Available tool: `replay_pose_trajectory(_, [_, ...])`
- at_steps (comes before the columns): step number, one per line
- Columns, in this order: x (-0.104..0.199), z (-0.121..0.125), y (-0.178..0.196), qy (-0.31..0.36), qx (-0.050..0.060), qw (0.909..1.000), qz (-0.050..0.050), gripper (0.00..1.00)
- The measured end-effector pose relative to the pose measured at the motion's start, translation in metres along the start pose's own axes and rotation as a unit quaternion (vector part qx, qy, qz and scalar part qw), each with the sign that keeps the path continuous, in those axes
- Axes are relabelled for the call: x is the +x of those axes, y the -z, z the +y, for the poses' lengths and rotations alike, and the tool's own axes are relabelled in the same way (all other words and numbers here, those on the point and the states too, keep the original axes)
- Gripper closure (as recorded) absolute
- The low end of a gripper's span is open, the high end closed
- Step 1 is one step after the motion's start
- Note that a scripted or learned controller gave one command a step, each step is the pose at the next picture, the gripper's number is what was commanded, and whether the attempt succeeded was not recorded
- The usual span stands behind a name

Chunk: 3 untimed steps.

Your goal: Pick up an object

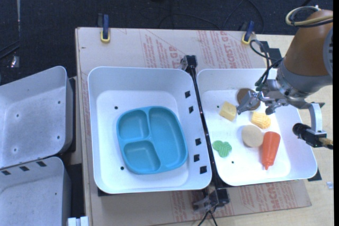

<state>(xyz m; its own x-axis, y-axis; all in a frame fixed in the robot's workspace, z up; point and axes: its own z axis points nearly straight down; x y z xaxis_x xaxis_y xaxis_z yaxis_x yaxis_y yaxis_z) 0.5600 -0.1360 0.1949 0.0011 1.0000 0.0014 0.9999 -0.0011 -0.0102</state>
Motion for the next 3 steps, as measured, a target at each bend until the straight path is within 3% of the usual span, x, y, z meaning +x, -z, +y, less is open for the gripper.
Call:
replay_pose_trajectory(2, [0.009,-0.007,-0.108,0.000,-0.002,1.0000,0.000,0.00])
replay_pose_trajectory(3, [0.008,-0.006,-0.099,-0.001,-0.001,1.0000,0.000,1.00])
